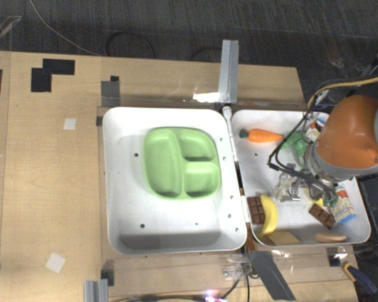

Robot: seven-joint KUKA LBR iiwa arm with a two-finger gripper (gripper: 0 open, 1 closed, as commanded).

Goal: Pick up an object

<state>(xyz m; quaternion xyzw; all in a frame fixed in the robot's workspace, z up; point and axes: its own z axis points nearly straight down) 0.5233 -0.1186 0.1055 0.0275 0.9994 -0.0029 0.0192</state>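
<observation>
The right bin [255, 168] holds several toy foods. An orange carrot [264, 136] lies near its far left corner. A yellow banana [270, 214] sits beside a brown chocolate bar [256, 209] at the near left. My gripper [290, 189] hangs low over the middle of this bin, just right of the banana and above it in the view. The arm's orange band [353, 134] covers the bin's right part. A green item [296, 145] peeks out from under the cables.
The left bin [123, 187] holds a green divided plate [179, 162]. A second chocolate piece [321, 216], a small bottle [344, 209], a tan block [281, 238] and a tan oblong piece [331, 236] crowd the right bin's near side. A metal post [229, 74] stands behind the bins.
</observation>
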